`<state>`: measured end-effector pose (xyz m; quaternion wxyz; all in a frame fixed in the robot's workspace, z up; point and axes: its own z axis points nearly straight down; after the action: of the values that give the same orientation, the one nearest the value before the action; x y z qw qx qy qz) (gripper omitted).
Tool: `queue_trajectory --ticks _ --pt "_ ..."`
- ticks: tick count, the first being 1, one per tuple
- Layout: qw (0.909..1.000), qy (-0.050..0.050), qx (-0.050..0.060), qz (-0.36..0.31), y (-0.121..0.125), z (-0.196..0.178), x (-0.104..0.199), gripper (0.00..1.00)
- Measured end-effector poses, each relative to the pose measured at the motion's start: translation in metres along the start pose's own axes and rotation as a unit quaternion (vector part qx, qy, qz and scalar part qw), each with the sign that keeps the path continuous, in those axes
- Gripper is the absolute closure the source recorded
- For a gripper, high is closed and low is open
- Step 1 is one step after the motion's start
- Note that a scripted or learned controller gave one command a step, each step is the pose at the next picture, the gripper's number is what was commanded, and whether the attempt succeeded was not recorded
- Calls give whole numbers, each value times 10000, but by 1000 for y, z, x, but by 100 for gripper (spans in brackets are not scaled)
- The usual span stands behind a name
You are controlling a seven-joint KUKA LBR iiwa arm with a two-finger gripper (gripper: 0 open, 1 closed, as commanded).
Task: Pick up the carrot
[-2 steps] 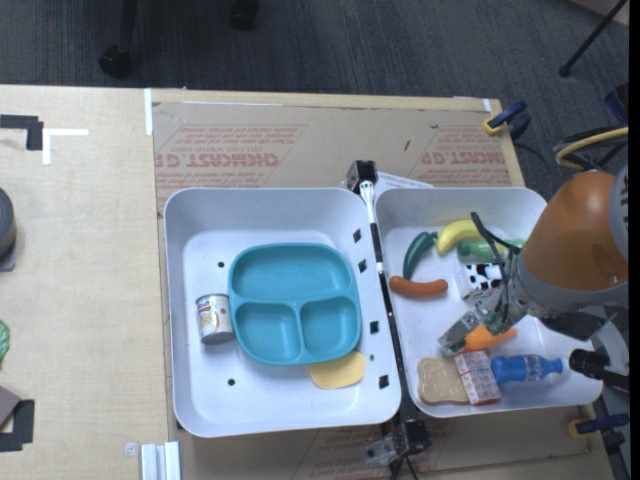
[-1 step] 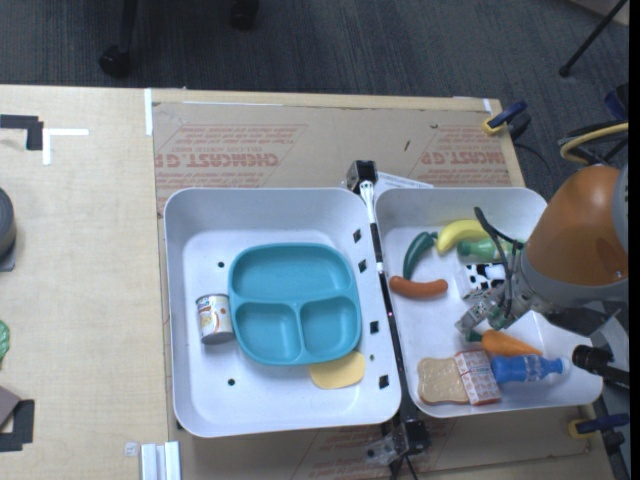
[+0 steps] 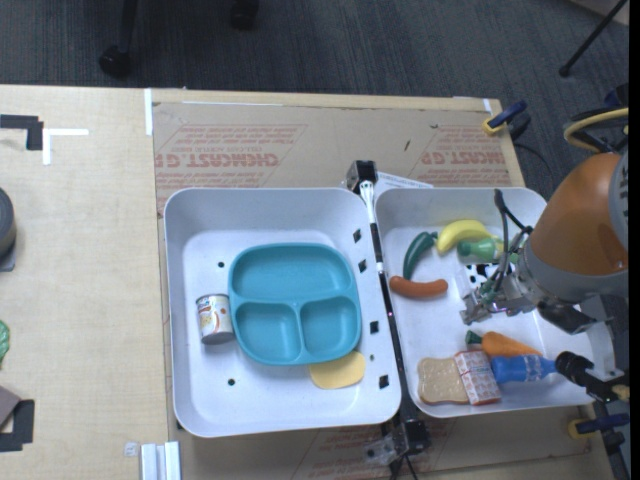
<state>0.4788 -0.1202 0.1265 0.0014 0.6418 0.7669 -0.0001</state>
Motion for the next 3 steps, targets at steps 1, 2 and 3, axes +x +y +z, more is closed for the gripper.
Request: queue_trajectory --ticks 1,2,3 --pt "10000 1 0 2 0 0 0 0" --pt "9941 11 8 -1086 -10 35 -54 0" --pt "9942 3 -12 -1076 -8 26 -54 100"
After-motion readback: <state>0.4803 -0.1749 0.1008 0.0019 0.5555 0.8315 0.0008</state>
